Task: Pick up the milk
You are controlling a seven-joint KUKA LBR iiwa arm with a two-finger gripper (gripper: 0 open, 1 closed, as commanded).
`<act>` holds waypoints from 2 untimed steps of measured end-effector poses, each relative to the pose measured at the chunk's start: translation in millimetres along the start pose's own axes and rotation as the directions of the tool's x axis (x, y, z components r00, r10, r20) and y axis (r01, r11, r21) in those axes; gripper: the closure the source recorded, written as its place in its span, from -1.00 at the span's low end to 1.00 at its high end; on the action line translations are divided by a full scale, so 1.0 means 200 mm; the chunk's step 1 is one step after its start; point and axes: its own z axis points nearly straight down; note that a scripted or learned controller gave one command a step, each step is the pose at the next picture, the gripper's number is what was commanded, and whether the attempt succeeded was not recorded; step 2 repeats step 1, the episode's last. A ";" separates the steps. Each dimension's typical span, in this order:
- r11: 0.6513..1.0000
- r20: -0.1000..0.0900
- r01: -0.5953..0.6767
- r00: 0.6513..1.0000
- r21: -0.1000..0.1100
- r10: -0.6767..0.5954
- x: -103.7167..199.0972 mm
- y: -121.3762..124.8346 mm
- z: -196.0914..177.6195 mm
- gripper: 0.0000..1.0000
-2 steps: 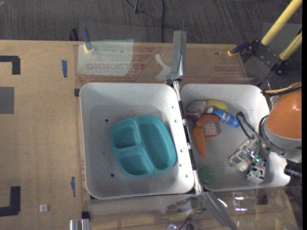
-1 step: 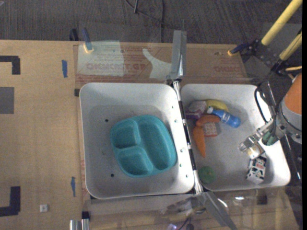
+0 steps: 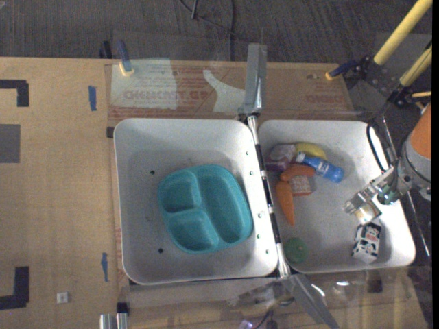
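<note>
Two shallow white plastic bins sit side by side. The left bin (image 3: pixel 130 184) carries a teal plastic divided plate (image 3: pixel 204 208) near its middle, apparently parked away from the picking. The right bin (image 3: pixel 357 139) gathers the graspable items. Against its left wall cluster an orange carrot (image 3: pixel 286 201), a blue bottle (image 3: pixel 320 167), a yellow banana (image 3: pixel 310 148) and a green ball (image 3: pixel 296 249). The small black-and-white milk carton (image 3: pixel 368 241) stands apart in the near right corner, probably easier to reach alone. The metal two-finger gripper (image 3: pixel 361 206) hovers just above and beyond the carton, holding nothing; how far it is open cannot be judged.
</note>
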 end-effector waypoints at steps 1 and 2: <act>0.998 -0.006 -0.063 0.998 0.005 0.063 -0.16 0.07 0.47 1.00; 0.998 -0.006 -0.063 0.998 0.005 0.063 -0.16 0.07 0.47 1.00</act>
